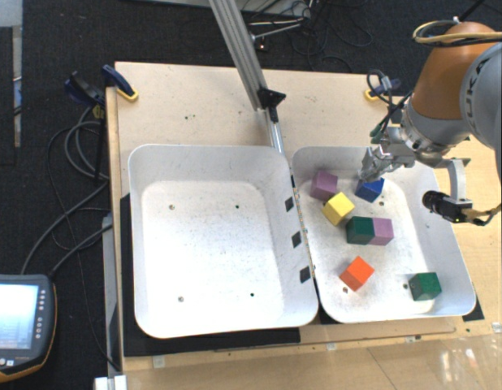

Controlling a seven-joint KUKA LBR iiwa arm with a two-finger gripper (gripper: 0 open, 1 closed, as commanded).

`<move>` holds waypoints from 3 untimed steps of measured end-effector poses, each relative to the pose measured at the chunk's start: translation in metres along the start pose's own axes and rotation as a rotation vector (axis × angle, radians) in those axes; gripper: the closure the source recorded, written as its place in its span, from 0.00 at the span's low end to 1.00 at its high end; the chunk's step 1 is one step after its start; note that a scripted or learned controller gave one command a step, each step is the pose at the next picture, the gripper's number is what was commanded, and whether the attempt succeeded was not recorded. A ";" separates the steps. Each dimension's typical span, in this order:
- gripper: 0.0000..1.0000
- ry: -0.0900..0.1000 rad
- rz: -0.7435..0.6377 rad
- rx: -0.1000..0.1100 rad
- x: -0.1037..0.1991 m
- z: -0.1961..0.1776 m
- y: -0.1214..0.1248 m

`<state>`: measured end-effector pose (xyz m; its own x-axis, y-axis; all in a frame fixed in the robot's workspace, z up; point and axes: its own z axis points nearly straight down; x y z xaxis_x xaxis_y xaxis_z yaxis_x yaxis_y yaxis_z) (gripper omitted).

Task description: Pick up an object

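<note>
Gripper low over the far end of the right bin, tip right at the blue cube; grasp and finger state can't be told. Arm comes in from the right, wrist angled down-left. Near the blue cube: purple cube, yellow cube. Farther: dark green cube touching a lilac cube, orange cube, green cube. Left bin beside.

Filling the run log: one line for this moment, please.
gripper over blue cube | right bin | grasp unconfirmed | left bin untouched
</note>
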<state>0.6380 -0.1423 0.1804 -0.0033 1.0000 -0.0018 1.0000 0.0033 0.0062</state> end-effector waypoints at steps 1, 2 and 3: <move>1.00 0.000 0.000 -0.001 0.000 -0.050 0.002; 1.00 0.004 -0.004 0.007 0.054 -0.048 -0.002; 1.00 0.004 -0.006 0.005 0.119 -0.051 0.004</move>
<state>0.6409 -0.0235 0.2312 -0.0092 1.0000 0.0027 1.0000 0.0092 0.0011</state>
